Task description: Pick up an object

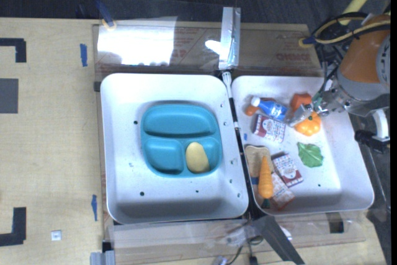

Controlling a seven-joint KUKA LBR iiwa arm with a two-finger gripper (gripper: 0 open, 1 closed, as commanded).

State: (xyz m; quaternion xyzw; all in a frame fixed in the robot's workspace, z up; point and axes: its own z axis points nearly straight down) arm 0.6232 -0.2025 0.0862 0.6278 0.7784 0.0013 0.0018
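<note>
On the tabletop (43, 133), the left bin (118, 152) holds a blue divided tray (167, 124) with a yellow potato-like piece (197, 157) sitting in its lower right compartment. Taking that tray as the landmark, everything else lies to its right, across the wall between the bins.

In the right bin (353, 186), nearest the tray, a carrot (265, 178) lies lengthwise beside a small red-and-white packet (288, 169). Above them sit a second packet (268, 128) and a small bottle with a blue label (271, 107). Further right lies a green leafy toy (311, 154), and above it an orange fruit-like object (309, 126), the likeliest target.

The gripper (315, 110) is furthest right of the tray, low over the bin, just above or touching the orange object. Whether its fingers are spread or closed cannot be made out, and nothing is visibly held between them.

As I judge it, the reach is done; the grasp and the lift remain, since every object rests in the bin.
</note>
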